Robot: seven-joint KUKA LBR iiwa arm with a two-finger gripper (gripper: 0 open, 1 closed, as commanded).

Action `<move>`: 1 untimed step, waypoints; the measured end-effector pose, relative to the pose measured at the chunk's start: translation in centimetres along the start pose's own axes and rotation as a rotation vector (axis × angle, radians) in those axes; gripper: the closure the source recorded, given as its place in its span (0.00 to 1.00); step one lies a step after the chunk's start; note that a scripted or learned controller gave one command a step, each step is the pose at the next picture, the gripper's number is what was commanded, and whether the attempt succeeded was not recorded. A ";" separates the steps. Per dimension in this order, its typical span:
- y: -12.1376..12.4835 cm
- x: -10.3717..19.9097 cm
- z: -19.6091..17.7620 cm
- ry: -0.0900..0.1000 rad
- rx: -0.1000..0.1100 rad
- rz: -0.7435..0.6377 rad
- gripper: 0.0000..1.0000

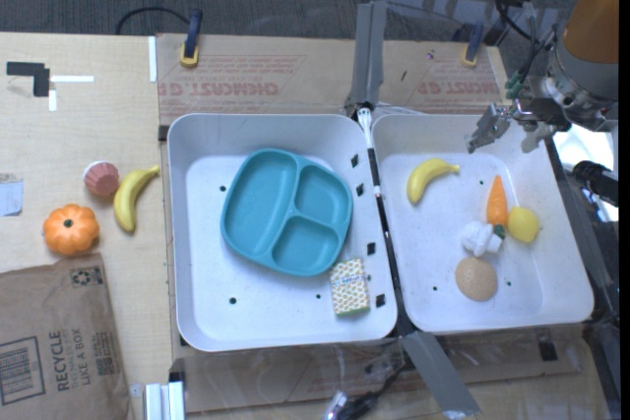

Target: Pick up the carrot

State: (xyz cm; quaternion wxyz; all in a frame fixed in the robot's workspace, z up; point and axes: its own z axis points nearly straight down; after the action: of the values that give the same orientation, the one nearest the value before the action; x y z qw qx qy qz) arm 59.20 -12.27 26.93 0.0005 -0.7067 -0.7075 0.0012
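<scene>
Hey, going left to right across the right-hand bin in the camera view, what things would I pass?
Banana → white piece → carrot → lemon. The tan round item sits below the white piece, overlapping it in the order, so I left it out.

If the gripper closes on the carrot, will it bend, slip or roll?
The carrot looks like a stiff toy, so it probably will not bend. Its tapered, smooth shape may slip out toward the narrow end. Lying beside the lemon, it may roll or nudge it when pushed.
</scene>
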 end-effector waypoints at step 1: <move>-3.2 -5.1 8.3 0.001 0.001 0.007 0.00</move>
State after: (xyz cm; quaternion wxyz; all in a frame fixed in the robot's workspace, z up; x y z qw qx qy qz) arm 55.96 -17.36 18.67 0.0009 -0.7092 -0.7050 0.0012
